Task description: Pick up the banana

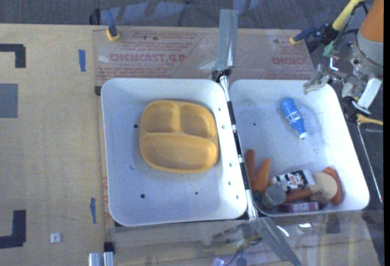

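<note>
The arm comes in at the top right, its orange band (pixel 374 20) above the grey wrist. My gripper (pixel 361 87) hangs over the far right rim of the right bin (pixel 268 100), well above the bin floor. A heap of objects (pixel 298 189) lies in that bin's near corner: two orange carrot-like pieces (pixel 261 175), a white, black and red packet (pixel 294 180), a tan round piece (pixel 324 185) and a grey lump (pixel 274 195). None of them looks clearly like a banana. The gripper is far from the heap.
A blue bottle (pixel 293 116) lies in the middle of the right bin, left of the gripper. In the left bin (pixel 122 192) sits a yellow divided tray (pixel 178 136). A metal divider (pixel 234 137) separates the bins. Yellow cable and hardware (pixel 350 6) stand at the top right.
</note>
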Controlling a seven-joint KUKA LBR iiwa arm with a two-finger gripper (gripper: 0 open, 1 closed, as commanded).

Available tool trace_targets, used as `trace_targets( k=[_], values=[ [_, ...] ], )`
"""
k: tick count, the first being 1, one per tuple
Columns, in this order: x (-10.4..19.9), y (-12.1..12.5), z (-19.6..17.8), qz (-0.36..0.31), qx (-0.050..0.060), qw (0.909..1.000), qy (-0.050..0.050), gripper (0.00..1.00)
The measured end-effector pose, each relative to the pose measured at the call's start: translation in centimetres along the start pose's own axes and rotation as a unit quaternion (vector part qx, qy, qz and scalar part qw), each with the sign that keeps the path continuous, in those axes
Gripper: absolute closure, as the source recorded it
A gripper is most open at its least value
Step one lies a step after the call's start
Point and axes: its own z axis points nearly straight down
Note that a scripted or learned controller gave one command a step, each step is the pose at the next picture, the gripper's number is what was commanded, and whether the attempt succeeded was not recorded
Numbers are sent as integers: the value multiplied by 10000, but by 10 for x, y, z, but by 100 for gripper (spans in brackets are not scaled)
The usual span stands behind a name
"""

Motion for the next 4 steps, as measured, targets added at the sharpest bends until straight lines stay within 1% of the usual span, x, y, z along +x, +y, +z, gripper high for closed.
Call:
trace_targets(
  k=[1,2,3,4],
  values=[
    [-30,-3,-207,1152,-3,9933,0,0],
    [-44,-92,-39,584,11,9983,6,0],
    [-63,-132,117,-676,6,9977,10,0],
    [-41,-63,55,-1483,-9,9889,6,0]
  ],
)
